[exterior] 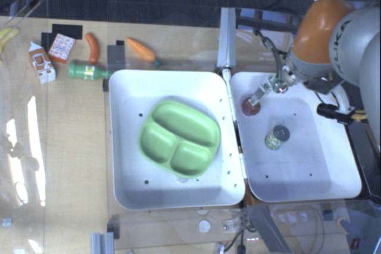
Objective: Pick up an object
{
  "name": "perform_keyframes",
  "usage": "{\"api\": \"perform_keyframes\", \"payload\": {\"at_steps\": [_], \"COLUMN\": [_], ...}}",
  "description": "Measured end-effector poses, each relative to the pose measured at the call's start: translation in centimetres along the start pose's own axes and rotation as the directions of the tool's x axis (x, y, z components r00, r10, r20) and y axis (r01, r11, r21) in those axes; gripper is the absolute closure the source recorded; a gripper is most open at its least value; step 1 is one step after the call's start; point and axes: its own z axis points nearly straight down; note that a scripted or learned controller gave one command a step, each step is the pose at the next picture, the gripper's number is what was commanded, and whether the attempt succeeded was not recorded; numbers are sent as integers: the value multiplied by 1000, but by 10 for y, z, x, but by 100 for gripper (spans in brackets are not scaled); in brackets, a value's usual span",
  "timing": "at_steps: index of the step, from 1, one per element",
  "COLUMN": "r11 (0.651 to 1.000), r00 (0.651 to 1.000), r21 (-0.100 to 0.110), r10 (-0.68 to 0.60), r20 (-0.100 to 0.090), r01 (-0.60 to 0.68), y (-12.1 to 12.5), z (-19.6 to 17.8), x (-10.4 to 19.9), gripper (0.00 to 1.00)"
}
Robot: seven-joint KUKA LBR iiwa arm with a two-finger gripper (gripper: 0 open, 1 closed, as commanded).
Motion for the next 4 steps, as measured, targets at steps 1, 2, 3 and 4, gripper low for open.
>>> {"api": "perform_keyframes", "payload": {"at_steps": [1, 2, 3, 4], "r11": [986, 946, 924, 936], "r00": [986, 945, 924, 936], "r21": [22, 17, 15, 17], "r10": [168, 325, 382, 352], "r20": [-17, -16, -16, -11], "r01": [-167, -325, -382, -352], "y": [17, 22, 22, 22], "z": [2, 2, 4, 4], "x": [-3, -2, -2, -1], "gripper": [0, 0, 0, 0]}}
